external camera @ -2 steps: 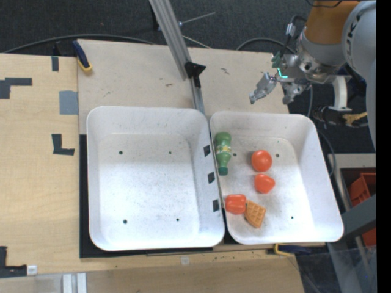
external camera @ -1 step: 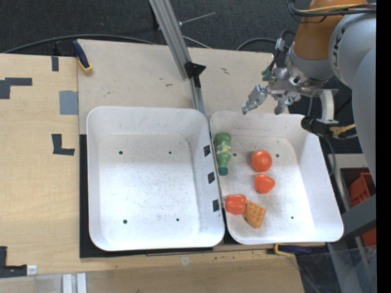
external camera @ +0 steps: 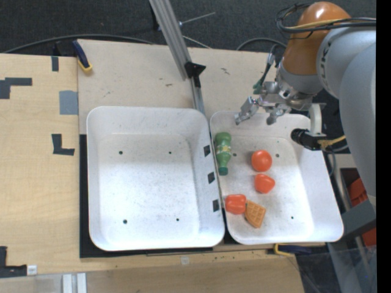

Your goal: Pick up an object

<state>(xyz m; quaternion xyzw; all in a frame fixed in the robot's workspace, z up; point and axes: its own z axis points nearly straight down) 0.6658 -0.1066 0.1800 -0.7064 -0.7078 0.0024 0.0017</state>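
The gripper (external camera: 259,110) hangs over the far edge of the right bin (external camera: 317,215), its fingers spread apart with nothing between them. Nearer the camera than the claw, well apart from it, lie a green bottle (external camera: 222,152) against that bin's left wall, two red tomatoes (external camera: 261,160) (external camera: 264,183) mid-bin, then a red pepper (external camera: 235,204) touching a waffle-patterned orange piece (external camera: 255,213). The left bin (external camera: 104,163) sits beside the right bin.
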